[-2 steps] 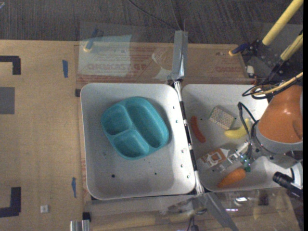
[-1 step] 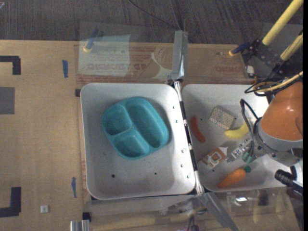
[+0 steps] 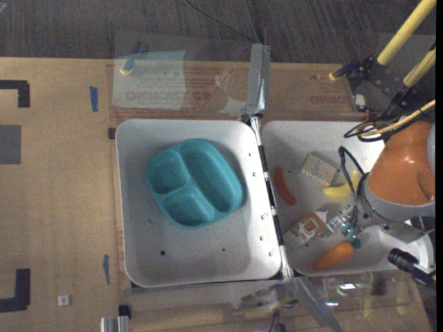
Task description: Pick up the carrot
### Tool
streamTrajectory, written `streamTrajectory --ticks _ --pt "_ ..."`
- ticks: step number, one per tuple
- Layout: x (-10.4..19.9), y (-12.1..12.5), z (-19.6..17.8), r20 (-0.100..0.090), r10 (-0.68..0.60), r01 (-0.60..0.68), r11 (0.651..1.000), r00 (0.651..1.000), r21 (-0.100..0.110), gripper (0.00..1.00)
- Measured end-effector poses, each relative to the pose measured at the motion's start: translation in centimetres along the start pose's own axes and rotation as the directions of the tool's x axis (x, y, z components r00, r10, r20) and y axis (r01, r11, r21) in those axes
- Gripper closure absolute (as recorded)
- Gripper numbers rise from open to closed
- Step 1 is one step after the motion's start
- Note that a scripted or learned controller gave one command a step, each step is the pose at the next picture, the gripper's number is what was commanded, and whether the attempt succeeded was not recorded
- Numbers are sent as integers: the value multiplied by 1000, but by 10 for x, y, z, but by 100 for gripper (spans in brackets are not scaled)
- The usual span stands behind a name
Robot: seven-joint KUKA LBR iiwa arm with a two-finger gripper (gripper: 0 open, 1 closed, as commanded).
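Note:
The orange carrot [image 3: 334,256] lies near the front edge of the right bin [image 3: 291,140], its thick end pointing left and down. The arm comes in from the right, its orange band above the wrist. The gripper [image 3: 346,225] hangs low over the bin, just above and slightly right of the carrot, with a small green light at its tip. From this angle nothing can be seen held in it.
The right bin also holds a red sausage [image 3: 284,186], a tan waffle-like square [image 3: 318,167], a yellow banana [image 3: 341,190] and a small white and orange piece [image 3: 309,227]. A teal divided plate [image 3: 194,183] sits in the left bin [image 3: 138,254]. Cables run behind the arm.

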State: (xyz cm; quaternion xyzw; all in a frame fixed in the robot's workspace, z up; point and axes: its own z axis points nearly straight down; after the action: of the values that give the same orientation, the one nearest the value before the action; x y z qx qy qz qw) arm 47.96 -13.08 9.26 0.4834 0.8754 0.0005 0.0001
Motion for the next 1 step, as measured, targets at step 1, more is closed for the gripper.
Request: streamTrajectory --ticks 1 --pt "57 37 -92 1 37 -37 999 999 0 100"
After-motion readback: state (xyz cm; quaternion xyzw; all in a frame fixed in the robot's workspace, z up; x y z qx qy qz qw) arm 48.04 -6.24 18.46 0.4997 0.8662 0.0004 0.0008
